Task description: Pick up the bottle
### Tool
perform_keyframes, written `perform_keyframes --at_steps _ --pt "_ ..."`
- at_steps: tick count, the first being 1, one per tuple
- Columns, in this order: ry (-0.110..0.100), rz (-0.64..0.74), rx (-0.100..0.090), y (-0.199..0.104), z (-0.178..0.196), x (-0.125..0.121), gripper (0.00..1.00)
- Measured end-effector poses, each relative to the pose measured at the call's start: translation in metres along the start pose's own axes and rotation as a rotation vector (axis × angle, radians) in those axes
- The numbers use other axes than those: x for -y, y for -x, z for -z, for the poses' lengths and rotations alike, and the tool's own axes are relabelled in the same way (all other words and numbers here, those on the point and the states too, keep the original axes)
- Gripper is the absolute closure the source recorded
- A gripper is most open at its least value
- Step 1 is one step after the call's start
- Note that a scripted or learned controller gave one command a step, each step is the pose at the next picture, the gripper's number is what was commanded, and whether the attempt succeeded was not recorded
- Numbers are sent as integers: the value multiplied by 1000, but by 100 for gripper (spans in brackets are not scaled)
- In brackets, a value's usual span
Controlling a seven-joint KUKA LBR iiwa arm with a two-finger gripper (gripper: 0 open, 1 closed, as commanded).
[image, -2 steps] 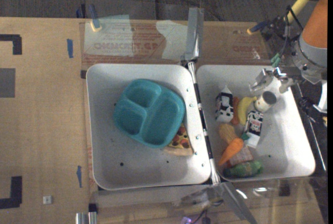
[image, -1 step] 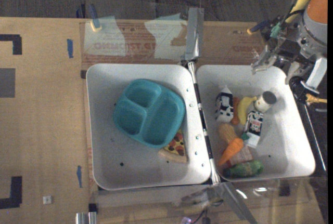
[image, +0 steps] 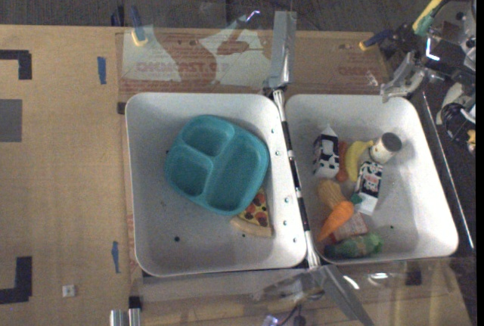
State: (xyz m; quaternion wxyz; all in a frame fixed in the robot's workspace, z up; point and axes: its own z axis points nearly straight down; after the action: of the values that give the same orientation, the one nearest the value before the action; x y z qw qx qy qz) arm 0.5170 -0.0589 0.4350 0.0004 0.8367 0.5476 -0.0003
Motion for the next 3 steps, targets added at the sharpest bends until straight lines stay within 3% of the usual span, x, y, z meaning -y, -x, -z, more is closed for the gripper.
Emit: perform_keyframes --at_steps 1,2,3 --pt "2 4 1 -2 10 0 100" --pt "-1 -22 0 92 -80 1 100" --pt "-2 -4 -1 158 -133 -28 100"
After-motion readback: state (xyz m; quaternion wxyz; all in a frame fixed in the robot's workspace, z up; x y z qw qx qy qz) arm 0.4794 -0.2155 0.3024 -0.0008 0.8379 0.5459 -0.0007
